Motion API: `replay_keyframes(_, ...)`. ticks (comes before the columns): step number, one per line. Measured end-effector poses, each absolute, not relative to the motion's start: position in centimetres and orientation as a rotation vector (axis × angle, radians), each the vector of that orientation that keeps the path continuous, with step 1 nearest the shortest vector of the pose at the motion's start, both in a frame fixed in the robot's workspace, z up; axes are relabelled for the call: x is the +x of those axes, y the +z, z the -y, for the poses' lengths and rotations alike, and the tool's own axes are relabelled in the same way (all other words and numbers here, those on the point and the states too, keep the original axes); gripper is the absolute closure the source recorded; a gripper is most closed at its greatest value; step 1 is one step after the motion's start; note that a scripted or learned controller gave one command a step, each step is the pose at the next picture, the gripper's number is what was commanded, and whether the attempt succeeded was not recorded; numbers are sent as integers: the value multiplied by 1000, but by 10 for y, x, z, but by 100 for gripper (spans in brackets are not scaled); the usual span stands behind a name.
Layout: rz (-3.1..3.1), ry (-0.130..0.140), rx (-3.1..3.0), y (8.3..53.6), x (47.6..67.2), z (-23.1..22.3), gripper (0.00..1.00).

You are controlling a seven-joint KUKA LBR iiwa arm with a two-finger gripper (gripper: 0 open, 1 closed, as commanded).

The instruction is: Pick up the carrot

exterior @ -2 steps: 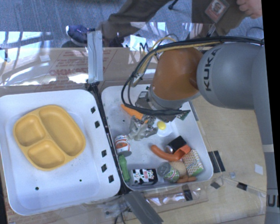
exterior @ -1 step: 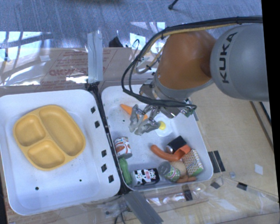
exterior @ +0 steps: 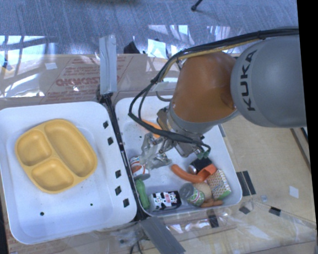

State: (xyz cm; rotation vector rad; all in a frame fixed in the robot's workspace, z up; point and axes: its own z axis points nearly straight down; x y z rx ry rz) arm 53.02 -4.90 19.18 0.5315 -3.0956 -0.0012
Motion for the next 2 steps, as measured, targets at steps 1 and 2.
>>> replay_keyframes(1, 3020, 7, 883, 272, 543, 126, 100)
replay_keyframes(2, 2855, -9, 1301, 137, 573, 91, 100)
